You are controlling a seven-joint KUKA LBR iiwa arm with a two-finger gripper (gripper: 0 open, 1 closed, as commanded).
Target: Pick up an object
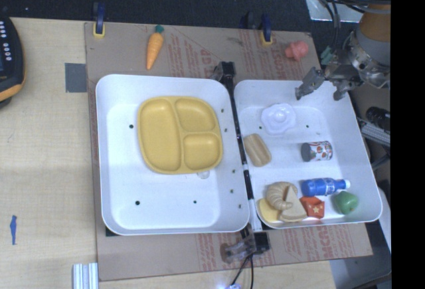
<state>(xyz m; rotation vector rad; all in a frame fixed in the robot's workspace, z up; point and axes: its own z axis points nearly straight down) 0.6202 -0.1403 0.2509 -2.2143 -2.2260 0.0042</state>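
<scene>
At two o'clock on the light wooden surface (pixel 46 148), the open end effector (pixel 323 85) hovers over the right white bin (pixel 345 141) holding a small can (pixel 317 151); its arm is cut off.

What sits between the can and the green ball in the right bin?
Camera view: the blue bottle lies on its side between the can and the green ball, nearer the ball.

Gripper (pixel 325 87) over right bin (pixel 345 123) rim, seemingly open.
</scene>
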